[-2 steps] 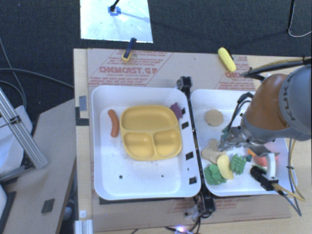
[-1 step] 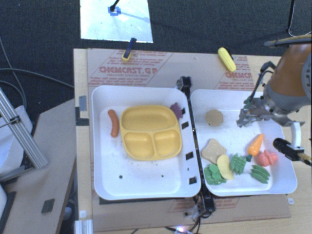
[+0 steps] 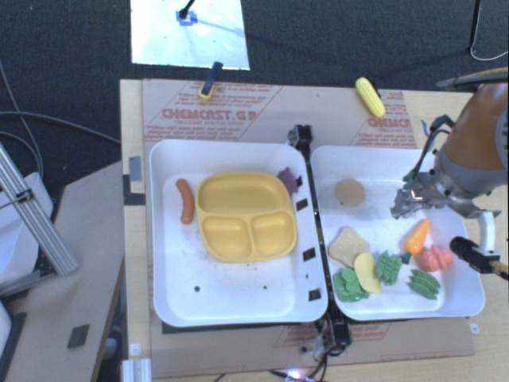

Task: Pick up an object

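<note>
I'm hovering my gripper [image 3: 402, 205] just above the toy carrot [image 3: 417, 235] in the right bin [image 3: 469, 302]; can't tell its opening. Next: descend.

Two bins [image 3: 171, 213] [image 3: 469, 297] are seen, one tray [image 3: 242, 213], one sausage [image 3: 185, 200], one carrot [image 3: 417, 235], one corn cob [image 3: 370, 96].

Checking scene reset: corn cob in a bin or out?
Out. The corn cob lies on the cardboard behind the right bin, past its far rim, touching neither bin.
</note>
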{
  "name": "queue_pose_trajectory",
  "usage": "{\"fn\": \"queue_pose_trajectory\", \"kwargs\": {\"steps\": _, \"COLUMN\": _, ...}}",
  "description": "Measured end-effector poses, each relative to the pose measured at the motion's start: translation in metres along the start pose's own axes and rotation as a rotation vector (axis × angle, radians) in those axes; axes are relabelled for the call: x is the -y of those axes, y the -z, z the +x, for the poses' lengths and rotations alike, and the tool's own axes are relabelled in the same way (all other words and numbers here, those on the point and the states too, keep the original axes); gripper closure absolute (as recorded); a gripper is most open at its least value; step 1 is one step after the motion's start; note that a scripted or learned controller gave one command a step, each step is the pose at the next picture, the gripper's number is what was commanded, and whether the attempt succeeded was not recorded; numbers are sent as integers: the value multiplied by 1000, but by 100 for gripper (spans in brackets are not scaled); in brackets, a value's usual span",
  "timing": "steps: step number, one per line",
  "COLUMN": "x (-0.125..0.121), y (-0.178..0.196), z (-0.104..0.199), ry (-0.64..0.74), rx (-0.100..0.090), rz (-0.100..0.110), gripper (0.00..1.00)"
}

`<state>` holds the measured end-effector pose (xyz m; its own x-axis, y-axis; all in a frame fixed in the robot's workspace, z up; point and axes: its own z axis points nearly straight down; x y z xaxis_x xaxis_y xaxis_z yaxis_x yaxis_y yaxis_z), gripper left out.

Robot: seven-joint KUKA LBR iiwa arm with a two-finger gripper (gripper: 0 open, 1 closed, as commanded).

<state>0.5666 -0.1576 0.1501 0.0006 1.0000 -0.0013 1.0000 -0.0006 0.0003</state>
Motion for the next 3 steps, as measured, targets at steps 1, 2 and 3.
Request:
{"fn": "queue_pose_trajectory", "kwargs": {"steps": 1, "x": -75, "y": 12, "z": -51, "ry": 4, "rx": 4, "rz": -10, "gripper": 100}}
{"fn": "queue_pose_trajectory", "kwargs": {"steps": 2, "x": -72, "y": 10, "z": -49, "ry": 5, "rx": 0, "rz": -3, "gripper": 0}}
{"fn": "queue_pose_trajectory", "kwargs": {"steps": 3, "x": -87, "y": 22, "z": -49, "ry": 5, "rx": 0, "rz": -6, "gripper": 0}}
